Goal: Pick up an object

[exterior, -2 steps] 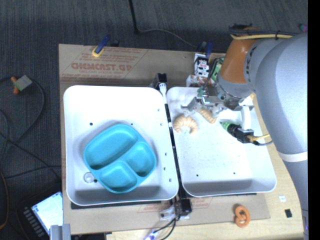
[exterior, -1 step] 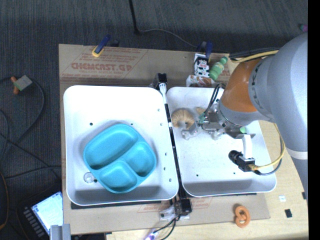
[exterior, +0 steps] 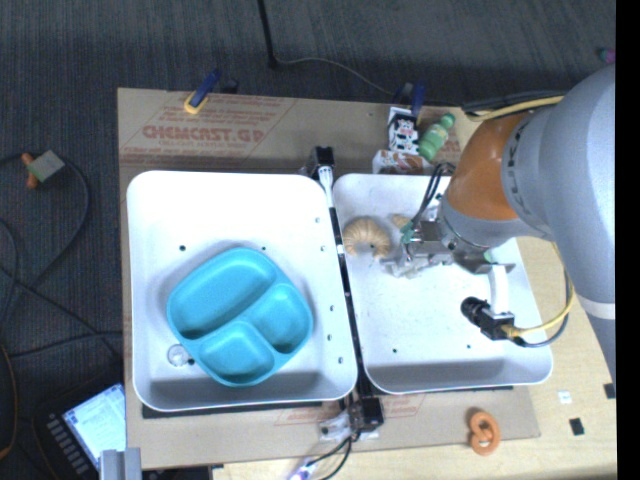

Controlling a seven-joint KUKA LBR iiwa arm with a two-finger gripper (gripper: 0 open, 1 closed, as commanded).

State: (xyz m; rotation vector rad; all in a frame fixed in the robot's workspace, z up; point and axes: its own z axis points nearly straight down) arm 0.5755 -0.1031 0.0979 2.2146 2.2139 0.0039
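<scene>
Worktop (exterior: 200, 133) carries two white bins, the left bin (exterior: 150, 193) holding a blue divided tray (exterior: 240, 313), the right bin (exterior: 440, 358) holding a tan shell-like object (exterior: 367, 235) near its far-left corner, just beside the gripper (exterior: 410, 258), whose jaws' state I cannot tell.

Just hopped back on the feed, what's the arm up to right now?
The grey arm reaches in from the right and is down over the right bin, with its tool low near the bin's upper left part. A tan shell-like object lies just left of the tool; whether the tool touches it cannot be told from this view. Nothing is visibly held. The left bin holds a blue divided tray, which sits untouched.
</scene>
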